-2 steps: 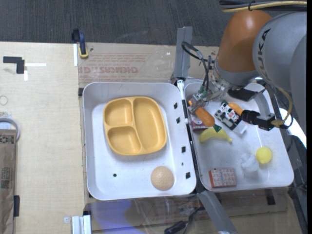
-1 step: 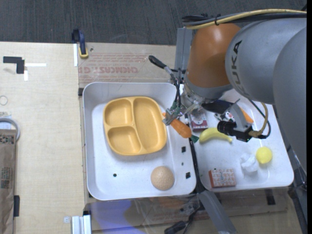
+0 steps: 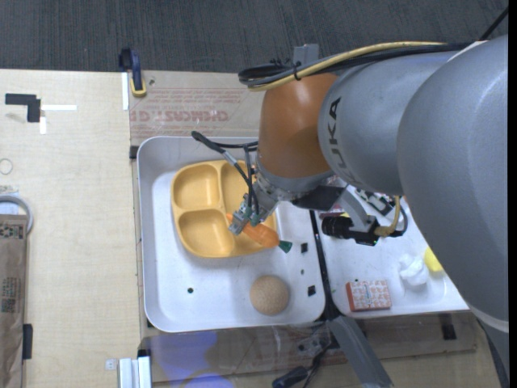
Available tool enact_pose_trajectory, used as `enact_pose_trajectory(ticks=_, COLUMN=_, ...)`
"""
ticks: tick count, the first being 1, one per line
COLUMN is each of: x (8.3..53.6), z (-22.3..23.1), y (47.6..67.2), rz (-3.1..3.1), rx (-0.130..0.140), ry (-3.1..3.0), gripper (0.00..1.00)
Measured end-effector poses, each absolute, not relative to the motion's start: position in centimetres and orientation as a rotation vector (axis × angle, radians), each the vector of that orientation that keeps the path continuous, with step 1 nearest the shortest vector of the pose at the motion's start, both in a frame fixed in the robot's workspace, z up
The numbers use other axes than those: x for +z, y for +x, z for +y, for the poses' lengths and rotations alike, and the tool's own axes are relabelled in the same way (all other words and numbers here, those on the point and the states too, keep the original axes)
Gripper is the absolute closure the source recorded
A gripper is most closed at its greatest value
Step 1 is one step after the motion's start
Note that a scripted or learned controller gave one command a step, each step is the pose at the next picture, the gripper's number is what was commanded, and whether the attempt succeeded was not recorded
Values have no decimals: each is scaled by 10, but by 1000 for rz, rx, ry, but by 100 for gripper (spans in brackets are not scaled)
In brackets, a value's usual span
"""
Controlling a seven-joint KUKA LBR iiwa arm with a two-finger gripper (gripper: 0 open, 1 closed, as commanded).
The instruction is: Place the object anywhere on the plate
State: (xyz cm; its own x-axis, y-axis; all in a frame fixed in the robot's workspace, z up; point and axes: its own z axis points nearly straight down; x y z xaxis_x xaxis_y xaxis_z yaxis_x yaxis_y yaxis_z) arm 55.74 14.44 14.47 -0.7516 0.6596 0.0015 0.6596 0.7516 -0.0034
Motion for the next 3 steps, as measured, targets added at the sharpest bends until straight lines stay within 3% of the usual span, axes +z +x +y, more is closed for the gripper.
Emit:
enact_pose_trajectory(ticks=1, x=149, z=190, y=560, rz=-3003, rx=2, ry=-925, gripper=100)
enact_pose_trajectory(ticks=2, x=100, z=229, y=613, rz=-3079, rx=-6, ry=-654, gripper=100)
enact_pose_trajectory(ticks=3, x=206, z=227, y=594, rz=-3113, rx=1, ry=-436, gripper=100)
